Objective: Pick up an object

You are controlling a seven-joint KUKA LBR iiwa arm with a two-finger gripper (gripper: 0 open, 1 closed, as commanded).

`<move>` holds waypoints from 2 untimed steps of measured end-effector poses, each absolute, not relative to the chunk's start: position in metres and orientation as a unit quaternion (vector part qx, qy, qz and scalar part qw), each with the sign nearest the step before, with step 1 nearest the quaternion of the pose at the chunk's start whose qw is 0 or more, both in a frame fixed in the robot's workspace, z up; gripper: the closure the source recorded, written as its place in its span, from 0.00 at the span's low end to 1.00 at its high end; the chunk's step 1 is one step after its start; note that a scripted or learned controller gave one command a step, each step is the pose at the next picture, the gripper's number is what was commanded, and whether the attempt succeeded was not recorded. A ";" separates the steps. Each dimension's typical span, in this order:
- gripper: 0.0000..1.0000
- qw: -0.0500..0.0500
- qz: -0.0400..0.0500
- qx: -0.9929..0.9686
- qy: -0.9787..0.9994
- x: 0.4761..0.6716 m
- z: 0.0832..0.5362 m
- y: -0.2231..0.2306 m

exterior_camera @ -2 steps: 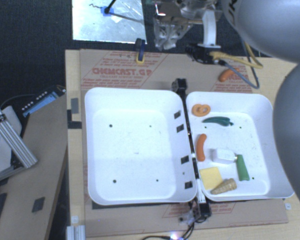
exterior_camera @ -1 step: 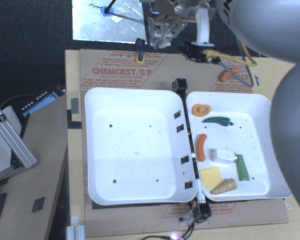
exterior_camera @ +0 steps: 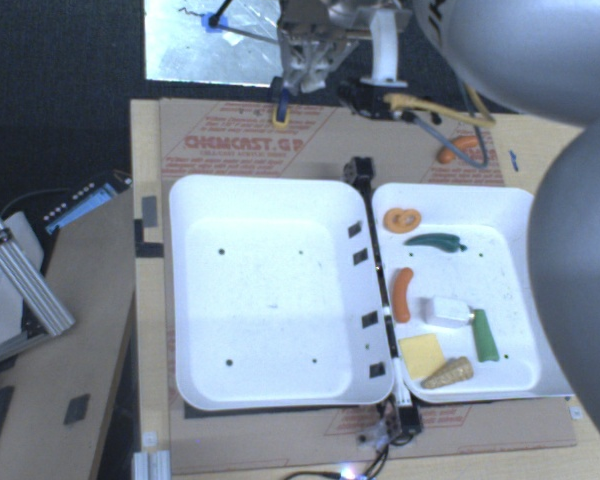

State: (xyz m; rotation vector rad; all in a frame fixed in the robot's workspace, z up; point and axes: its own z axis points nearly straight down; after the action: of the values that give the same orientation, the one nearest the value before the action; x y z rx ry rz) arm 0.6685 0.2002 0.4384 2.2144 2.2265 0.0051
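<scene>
Objects lie in the right bin [exterior_camera: 515,208]: an orange slice [exterior_camera: 402,220], a green pepper [exterior_camera: 437,241], a red sausage [exterior_camera: 403,295], a white block [exterior_camera: 447,313], a green bottle [exterior_camera: 484,335], a yellow cheese wedge [exterior_camera: 421,354] and a tan cone [exterior_camera: 450,372]. Well above both bins, the gripper [exterior_camera: 307,80] hangs with nothing between its fingers, which look nearly pressed together.

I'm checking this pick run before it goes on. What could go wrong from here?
The toys are packed close in the right bin: the yellow block, the cone, the white piece and the green stick nearly touch, so a grab may catch two or push one aside. The sausage lies close against the divider wall, leaving little finger room. The gripper sits high beyond the bins, so a long descent could land off target.
</scene>
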 end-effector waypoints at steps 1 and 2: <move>1.00 0.001 0.002 0.705 0.709 0.669 0.446 0.214; 1.00 0.001 0.001 0.705 0.709 0.668 0.448 0.235</move>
State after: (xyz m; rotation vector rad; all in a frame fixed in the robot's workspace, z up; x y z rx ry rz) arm 0.6685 0.2346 0.4477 2.2149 2.2264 0.0045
